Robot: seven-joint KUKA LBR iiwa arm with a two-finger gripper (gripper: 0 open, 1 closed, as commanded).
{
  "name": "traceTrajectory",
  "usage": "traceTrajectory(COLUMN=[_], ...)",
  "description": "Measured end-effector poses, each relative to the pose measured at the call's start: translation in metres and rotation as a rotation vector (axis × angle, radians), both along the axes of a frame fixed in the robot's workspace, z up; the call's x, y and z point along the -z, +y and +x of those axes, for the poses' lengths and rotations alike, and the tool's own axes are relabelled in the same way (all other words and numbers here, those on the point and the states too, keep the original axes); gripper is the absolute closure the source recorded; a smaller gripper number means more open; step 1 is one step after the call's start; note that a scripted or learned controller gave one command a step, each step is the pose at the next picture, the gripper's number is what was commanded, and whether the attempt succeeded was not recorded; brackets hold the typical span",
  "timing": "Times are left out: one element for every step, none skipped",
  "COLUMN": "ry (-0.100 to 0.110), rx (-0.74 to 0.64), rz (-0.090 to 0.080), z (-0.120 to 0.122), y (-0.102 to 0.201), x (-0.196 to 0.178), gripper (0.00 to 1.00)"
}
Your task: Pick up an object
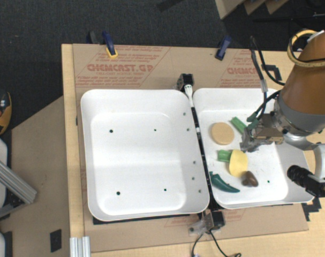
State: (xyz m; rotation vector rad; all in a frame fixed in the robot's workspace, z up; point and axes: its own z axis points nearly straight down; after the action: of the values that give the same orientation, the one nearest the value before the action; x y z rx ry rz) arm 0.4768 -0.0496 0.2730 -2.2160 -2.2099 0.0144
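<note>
Two white bins side by side on the bench. Left bin point(98, 111) has nothing in it to grab. Right bin point(291, 193) holds all the objects, clustered in its left half. Arm enters from 3 o'clock, orange band above the wrist, gripper point(250, 143) low over the cluster centre.

Objects: tan round disc point(223, 133) at roughly 10 o'clock of the gripper, just beside it. Green strip point(238, 125) at 11 o'clock, tilted, partly under the wrist hardware. Yellow block point(238, 163) at 7 o'clock, near the fingertips. Small green piece point(224, 155) touching the yellow block's left side. Dark green pepper shape point(223, 182) at 7 o'clock, further out, by the bin's front edge. Brown lump point(250, 179) at 6 o'clock, just below the yellow block.

Pincer state: cannot tell, tips too small and blurred. Nothing visibly held.

Likely target is the yellow block or the tan disc, being closest. Judgement: all look like light toy food, probably plastic or foam, not fragile. The disc lies flat, so it seems hard to pinch; best taken across its rim. The yellow block stands taller and offers better side faces, though the green piece touching it may crowd one finger. The pepper is curved and likely slippery; take it mid-body.
</note>
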Motion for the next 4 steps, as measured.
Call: traceTrajectory(ry=[-0.038,0.003,-0.017,-0.028], rx=[-0.008,-0.002,-0.009,-0.007], rz=[-0.002,-0.002,-0.001,0.0], z=[0.026,0.029,0.04,0.045], y=[0.027,0.032,0.092,0.114], x=[-0.198,-0.023,-0.029,-0.135], gripper=[1.0,1.0,1.0,1.0])
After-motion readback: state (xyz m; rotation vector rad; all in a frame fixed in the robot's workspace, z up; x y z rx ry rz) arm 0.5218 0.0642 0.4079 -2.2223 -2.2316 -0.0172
